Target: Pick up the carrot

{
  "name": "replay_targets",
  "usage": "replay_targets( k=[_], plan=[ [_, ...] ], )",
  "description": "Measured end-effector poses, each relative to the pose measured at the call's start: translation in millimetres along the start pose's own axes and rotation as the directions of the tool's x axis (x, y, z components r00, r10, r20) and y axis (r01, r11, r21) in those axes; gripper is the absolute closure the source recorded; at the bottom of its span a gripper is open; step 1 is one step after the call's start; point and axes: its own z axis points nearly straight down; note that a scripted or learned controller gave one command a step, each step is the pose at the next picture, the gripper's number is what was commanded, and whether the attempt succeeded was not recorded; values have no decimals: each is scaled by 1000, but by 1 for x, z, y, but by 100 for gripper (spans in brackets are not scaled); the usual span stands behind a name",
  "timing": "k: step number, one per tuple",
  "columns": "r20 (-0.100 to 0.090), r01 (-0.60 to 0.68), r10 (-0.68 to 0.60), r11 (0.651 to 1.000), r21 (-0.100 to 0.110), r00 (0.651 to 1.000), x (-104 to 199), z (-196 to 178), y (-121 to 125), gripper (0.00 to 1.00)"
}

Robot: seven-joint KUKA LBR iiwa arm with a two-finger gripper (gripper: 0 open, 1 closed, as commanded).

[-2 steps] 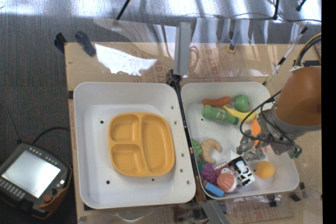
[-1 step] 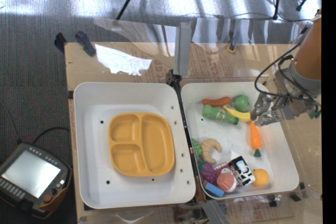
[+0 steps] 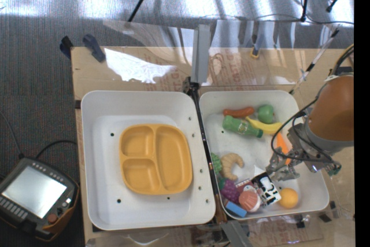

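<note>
The hand (image 3: pixel 281 163) is seen low in the right bin (image 3: pixel 309 196), beside the carrot (image 3: pixel 281 142); its opening cannot be told.

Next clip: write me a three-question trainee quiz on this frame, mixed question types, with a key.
1. True or false: the yellow divided plate lies in the left bin.
2. Which lies closest to the claw?
A. green bottle
B. carrot
C. croissant
3. Fill in: the banana lies just below the green ____.

Key:
1. True.
2. B; the carrot's orange tip pokes out beside the arm, just above the claw.
3. apple.
</note>
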Motion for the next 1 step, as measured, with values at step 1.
replay_targets(
  k=[1],
  plan=[
    [22,97,-97,995,18,995,-31,-135,85,100]
  ],
)
